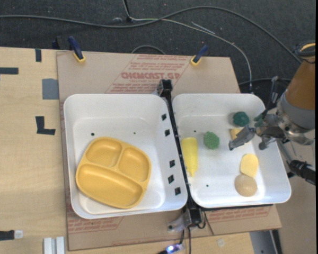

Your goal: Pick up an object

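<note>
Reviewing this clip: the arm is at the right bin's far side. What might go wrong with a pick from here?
1. The tool sits among crowded items: dark green piece, pale yellow piece and a small yellow bit; it may nudge neighbours.
2. Working near the right bin wall risks a collision.
3. The round beige ball may roll away.

A single fixed camera looks down on the worktop [21, 142] at a slant from moderate height (near enough to take in both bins whole). The left bin [74, 115] and right bin [222, 100] sit mid-frame; the arm [302, 97] enters from the right.
</note>
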Tool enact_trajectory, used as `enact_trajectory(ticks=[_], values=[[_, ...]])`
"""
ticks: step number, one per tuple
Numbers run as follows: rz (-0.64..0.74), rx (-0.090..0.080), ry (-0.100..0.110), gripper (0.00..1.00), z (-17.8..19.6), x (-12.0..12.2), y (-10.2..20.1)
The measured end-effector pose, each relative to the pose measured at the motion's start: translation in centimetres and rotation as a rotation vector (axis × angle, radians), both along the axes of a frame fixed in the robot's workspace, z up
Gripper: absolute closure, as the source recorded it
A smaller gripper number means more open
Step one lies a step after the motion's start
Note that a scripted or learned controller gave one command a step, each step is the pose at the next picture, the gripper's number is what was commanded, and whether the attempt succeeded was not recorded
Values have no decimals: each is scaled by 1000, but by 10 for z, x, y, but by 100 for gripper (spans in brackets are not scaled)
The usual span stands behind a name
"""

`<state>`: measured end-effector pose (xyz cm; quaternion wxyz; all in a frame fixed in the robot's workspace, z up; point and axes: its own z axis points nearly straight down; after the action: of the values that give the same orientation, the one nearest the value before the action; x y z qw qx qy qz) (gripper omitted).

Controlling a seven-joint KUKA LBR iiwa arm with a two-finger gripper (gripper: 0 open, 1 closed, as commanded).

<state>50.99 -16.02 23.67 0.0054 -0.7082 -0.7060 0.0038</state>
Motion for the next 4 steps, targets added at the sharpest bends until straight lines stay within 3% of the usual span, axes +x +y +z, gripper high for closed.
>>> enact_trajectory(ticks=[1,3,4], values=[[4,-2,-11,0,6,2,0],[2,0,-5,0,-101,-20,-3],[4,-3,-12,0,-154,-20,-2]])
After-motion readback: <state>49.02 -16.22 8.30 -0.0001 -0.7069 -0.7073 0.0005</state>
